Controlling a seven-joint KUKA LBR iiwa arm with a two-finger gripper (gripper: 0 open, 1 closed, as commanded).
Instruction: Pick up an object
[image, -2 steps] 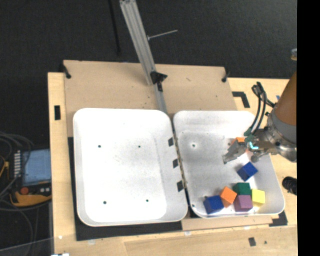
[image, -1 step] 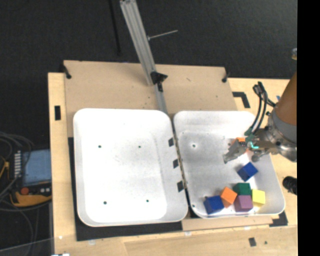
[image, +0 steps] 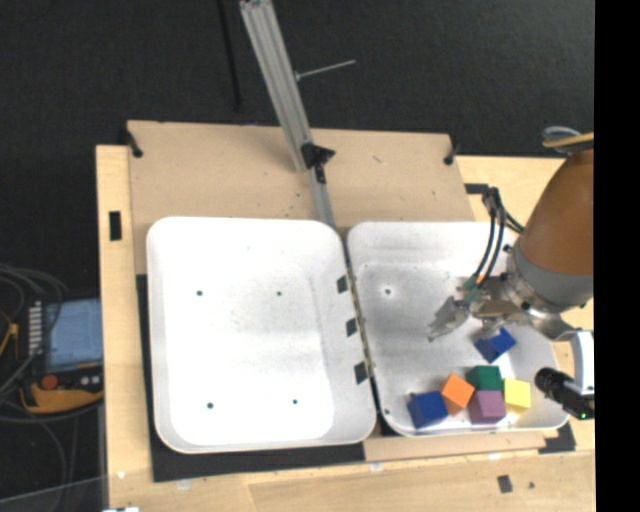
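Tool (image: 447, 318) over right bin (image: 400, 262), finger state unclear; blue block (image: 495, 345) tilted beside it.

blocks (image: 470, 395) in right bin (image: 400, 260), front corner

Dark carpeted floor (image: 120, 60), pale wooden bench (image: 380, 175), slanted metal rail (image: 280, 80), cables (image: 30, 290) at left

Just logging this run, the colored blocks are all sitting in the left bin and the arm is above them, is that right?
Not quite. The camera view shows the colored blocks in the right bin, not the left bin. The arm is indeed above them.
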